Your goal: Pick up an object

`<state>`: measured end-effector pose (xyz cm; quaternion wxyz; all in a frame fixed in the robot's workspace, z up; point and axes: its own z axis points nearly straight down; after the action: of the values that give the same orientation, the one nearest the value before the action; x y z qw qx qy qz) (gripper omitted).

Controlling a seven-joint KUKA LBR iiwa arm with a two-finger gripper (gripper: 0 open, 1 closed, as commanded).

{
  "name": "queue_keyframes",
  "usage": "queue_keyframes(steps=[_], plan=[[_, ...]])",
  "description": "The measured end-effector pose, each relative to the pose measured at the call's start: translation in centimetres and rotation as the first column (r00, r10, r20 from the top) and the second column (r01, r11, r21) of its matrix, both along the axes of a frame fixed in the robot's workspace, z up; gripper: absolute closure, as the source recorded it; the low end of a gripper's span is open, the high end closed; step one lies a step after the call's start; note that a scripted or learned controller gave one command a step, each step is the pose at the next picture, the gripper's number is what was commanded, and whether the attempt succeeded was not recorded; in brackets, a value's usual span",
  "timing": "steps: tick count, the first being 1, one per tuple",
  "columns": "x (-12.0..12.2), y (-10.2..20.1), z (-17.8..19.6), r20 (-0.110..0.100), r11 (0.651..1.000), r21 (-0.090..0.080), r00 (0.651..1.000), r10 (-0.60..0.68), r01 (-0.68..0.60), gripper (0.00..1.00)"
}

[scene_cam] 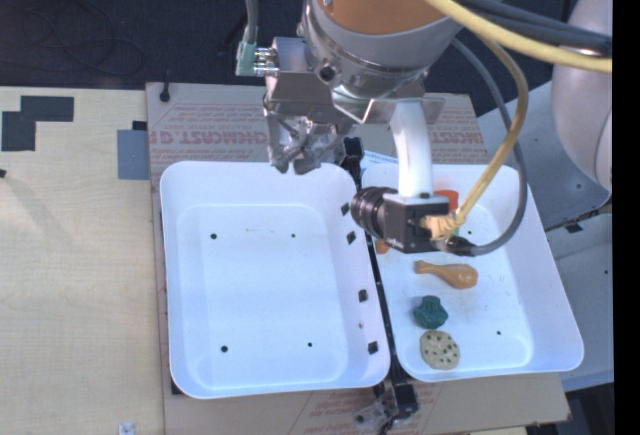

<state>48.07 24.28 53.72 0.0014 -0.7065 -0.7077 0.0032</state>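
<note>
Seemingly, gripper [300, 155] hovers over left bin [190, 253] rim.

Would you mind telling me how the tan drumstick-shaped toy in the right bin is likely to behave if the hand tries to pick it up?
The drumstick toy looks like moulded plastic, so probably stiff and light. Its rounded bulb end and thin handle suggest it may pivot or roll if pinched off-centre. It lies flat on the right bin, apart from the green piece, leaving room around it.

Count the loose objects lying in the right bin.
4 visible. A tan drumstick mid-bin, a dark green piece below it, a speckled cookie nearest the front wall, and an orange scrap showing behind the arm, which may hide more.
</note>
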Motion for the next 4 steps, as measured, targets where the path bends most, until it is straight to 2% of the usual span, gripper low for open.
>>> queue_keyframes(steps=[1, 2, 3, 4], plan=[[6.2, 0.0, -10.1, -0.002, 1.000, -0.003, 1.000, -0.004, 0.004, 1.00], [2.1, -5.4, 0.6, 0.010, 1.000, 0.003, 1.000, -0.004, 0.004, 1.00], [2.5, 0.3, -0.6, 0.003, 1.000, 0.001, 1.000, 0.002, -0.002, 1.00], [1.3, 0.0, 0.0, 0.003, 1.000, 0.001, 1.000, 0.000, 0.000, 1.00]])
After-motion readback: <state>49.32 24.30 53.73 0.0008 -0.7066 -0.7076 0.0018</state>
